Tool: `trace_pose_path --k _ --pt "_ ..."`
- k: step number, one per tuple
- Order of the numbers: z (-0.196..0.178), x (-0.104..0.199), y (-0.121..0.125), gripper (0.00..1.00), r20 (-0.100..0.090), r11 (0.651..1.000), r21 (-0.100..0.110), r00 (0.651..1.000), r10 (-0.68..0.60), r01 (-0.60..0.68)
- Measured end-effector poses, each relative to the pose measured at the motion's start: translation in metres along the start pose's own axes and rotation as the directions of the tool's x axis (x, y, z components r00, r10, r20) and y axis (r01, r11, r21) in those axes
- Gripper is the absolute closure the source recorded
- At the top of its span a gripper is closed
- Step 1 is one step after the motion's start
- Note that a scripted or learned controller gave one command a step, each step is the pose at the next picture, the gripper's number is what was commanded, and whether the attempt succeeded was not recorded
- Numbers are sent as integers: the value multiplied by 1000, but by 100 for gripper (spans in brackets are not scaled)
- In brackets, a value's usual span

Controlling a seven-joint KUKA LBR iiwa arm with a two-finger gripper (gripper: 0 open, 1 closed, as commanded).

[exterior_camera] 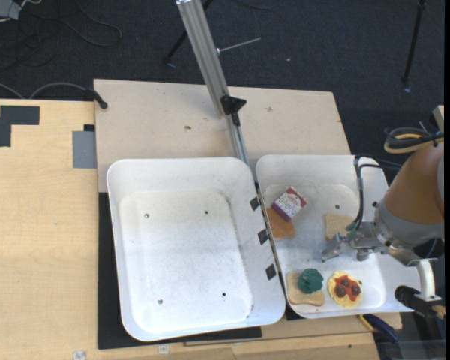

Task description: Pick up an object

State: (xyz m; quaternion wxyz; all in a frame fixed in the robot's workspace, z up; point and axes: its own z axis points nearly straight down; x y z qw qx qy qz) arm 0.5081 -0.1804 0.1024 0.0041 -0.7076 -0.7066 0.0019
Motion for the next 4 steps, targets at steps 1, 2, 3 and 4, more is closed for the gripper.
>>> trace_pose_path --k 1,2,3,4 --pt "-13 -2 0 100 1 1000 -4 1000 5 -5" --pt "-61 -5 -9 100 4 1000 -10 1000 4 -4" --pt "-121 -13 -8 100 5 1000 -12 1000 -1 1" --pt "-162 -14 -7 100 4 1000 -11 1000 -2 2"
